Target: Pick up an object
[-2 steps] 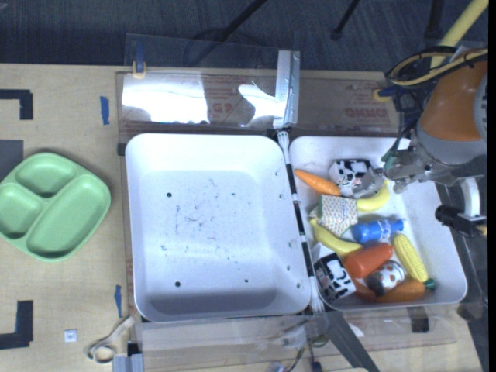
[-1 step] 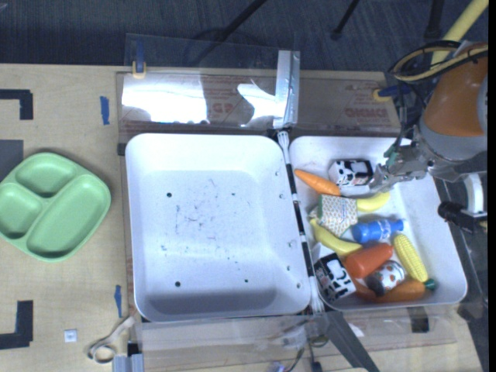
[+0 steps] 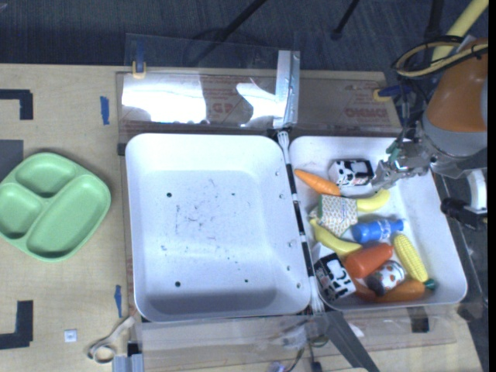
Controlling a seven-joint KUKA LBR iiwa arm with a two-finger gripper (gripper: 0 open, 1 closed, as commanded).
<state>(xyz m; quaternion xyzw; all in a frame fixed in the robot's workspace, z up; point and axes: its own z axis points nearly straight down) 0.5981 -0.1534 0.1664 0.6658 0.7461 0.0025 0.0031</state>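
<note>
At far left of the frame, on the bare bench: one green divided plate (image 3: 50, 205), three compartments, nothing in it; no markings.

Left of centre: left bin (image 3: 209, 223), white, shallow, holding nothing but scuffs and a few dark specks.

Upper centre, behind the bins: clear plastic sheeting over a brown cardboard panel (image 3: 353, 103). Reddish print shows on the cardboard in two places, too blurred to read.

Right of centre: right bin (image 3: 446, 239), white, crowded. Contents, left to right:
- black-and-white item (image 3: 335, 276) at the lower left corner, pattern illegible;
- orange carrot (image 3: 318, 181) near the upper left;
- patterned cloth piece (image 3: 338, 212) in the middle;
- black-and-white cow-patterned toy (image 3: 350, 172) at the top;
- yellow banana (image 3: 339, 241);
- red-orange pepper-like piece (image 3: 370, 258);
- blue bottle (image 3: 377, 230), label unreadable;
- yellow corn cob (image 3: 410, 257).

Upper right: gripper (image 3: 385, 178), low over the top of the right bin, just beside the cow-patterned toy and a second yellow piece (image 3: 374, 201). Whether the pincer is spread or clenched cannot be told; nothing is seen between it.

Step judged in hand: approach, no object yet lifted. The next move likely calls for a centred descent on a single item and a firm close, since the neighbours lie touching.
</note>
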